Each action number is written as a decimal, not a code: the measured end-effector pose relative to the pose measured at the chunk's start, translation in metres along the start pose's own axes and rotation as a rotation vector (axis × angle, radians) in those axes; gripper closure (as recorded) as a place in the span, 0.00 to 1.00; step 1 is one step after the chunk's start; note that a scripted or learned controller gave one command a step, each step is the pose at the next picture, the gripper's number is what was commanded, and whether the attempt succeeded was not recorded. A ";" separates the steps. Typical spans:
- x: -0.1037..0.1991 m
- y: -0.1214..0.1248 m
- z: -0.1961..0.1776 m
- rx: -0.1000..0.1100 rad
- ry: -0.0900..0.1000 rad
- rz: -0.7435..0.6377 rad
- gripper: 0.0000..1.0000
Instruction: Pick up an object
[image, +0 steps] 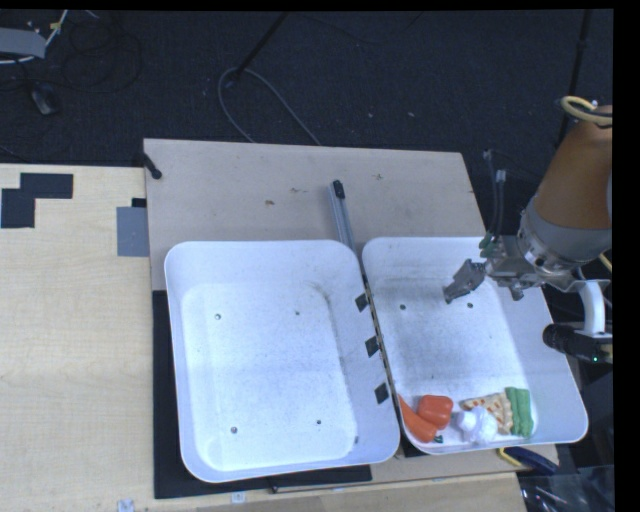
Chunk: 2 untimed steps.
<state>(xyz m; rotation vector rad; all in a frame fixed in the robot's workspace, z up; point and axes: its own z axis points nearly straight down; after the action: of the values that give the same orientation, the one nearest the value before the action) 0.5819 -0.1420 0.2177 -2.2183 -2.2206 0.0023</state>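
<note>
The grey arm with its orange band reaches in from the right, and its dark two-finger gripper (463, 284) hangs above the upper part of the right-hand shallow white plastic bin (450, 345), over bare floor. Nothing lies between or under its tip, so it carries nothing; how far it is parted I cannot tell at this size.

The things to pick from sit heaped in the near corner of that same bin: an orange-red rounded plastic piece (430, 413), a small white lumpy object (472, 426), a tan speckled flat piece (490, 406) and a green ribbed strip (519, 410), all touching or just beside each other. They lie well apart from the gripper.

By my judgement the step in hand is the approach. The next move calls for travel toward that near corner, then a descent onto one item, the orange-red piece being the most separate.

No brand, label or readable writing is visible.
</note>
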 end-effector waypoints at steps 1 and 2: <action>0.016 -0.034 -0.014 -0.003 -0.001 0.001 0.00; 0.024 -0.056 -0.010 -0.002 -0.001 0.002 0.00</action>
<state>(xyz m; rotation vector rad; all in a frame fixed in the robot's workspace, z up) 0.5261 -0.1177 0.2278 -2.2217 -2.2195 0.0012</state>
